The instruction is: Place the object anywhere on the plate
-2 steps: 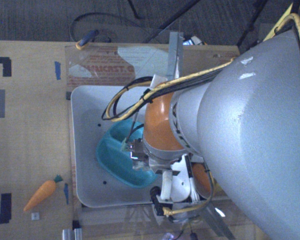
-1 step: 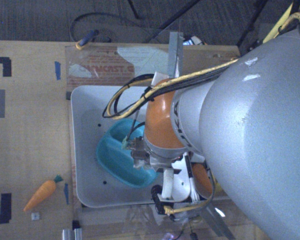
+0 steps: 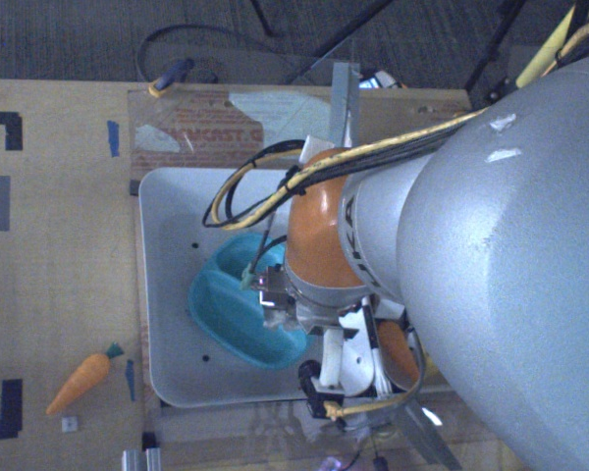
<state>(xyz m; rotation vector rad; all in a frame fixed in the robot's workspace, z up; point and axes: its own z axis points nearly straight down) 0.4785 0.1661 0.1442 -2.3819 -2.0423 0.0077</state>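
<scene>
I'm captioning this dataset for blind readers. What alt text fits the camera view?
A large grey robot arm with an orange band reaches from the right over a white bin, covering part of a teal plate inside it. A toy carrot lies outside the bin, on the bench at lower left.

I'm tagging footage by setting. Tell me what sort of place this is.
Probably a robotics lab test bench: a grey arm with cabling reaches over a white bin holding a teal plate, and a toy carrot lies on the bench.

Faint red lettering on the cardboard sheet [image 3: 216, 130] is too blurred to read.
</scene>
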